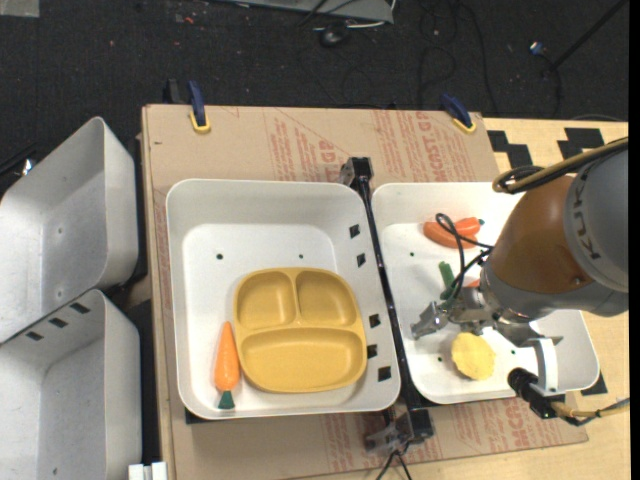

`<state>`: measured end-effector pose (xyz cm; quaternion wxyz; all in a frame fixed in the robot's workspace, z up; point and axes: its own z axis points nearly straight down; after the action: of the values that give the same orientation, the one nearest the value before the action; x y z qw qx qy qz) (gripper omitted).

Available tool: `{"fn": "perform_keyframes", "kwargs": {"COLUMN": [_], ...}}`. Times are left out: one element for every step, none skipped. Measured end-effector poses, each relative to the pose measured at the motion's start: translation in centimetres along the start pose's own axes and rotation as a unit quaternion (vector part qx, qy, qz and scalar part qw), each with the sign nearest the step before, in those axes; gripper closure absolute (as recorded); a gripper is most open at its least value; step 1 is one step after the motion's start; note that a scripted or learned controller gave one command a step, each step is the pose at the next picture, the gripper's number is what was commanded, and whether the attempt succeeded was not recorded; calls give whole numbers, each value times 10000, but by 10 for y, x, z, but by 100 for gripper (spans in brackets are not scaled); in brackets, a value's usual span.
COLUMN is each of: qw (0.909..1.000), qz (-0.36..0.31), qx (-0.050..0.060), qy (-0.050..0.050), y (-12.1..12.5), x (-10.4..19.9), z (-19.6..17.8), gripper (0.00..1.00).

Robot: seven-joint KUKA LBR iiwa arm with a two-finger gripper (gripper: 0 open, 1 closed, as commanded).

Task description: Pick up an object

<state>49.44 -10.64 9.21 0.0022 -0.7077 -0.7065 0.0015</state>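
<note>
We see a yellow divided plate (300,330) in the left bin (190,268). Blue clamps (199,111) sit behind that bin.

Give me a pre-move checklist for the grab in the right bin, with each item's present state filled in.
1. Gripper is over the right bin: ok.
2. A target lies close by: ok, the yellow object sits just beside the gripper.
3. Fingers centred on the yellow object: not ok, they sit off to its left.
4. Finger opening: cannot tell.
5. Orange object and green object lie apart from the yellow object: ok.
6. Something already held: cannot tell.
</note>
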Motion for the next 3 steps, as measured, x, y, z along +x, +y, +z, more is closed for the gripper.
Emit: {"fn": "perform_keyframes", "kwargs": {"qw": [10000, 10000, 10000], "qz": [6, -17, -22], "qx": [-20, -44, -52], "qy": [-2, -10, -11], "y": [1, 8, 10], "x": [0, -1, -1], "z": [-13, -57, -107], "gripper": [100, 100, 100]}}
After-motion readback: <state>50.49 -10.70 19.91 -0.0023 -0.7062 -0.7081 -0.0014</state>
